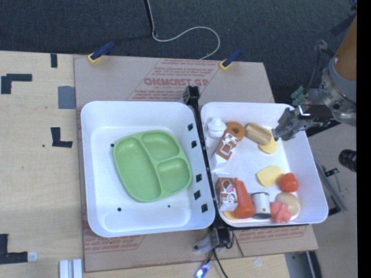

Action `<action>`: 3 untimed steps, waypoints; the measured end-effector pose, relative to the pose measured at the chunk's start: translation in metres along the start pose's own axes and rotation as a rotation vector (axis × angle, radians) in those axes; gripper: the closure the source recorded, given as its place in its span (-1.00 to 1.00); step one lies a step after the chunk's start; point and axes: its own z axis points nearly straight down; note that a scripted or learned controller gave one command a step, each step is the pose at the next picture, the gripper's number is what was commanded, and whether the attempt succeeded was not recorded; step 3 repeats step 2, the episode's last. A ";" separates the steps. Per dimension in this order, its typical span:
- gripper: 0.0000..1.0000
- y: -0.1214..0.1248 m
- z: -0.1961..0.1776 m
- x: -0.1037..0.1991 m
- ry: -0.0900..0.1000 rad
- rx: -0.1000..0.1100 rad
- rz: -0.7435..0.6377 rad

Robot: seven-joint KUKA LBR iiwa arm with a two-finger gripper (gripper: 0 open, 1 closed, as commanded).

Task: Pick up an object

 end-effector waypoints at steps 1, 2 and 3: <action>1.00 0.000 -0.041 0.084 0.001 0.002 -0.004; 1.00 0.000 -0.041 0.155 0.000 0.006 -0.001; 1.00 0.000 -0.041 0.155 0.000 0.006 -0.001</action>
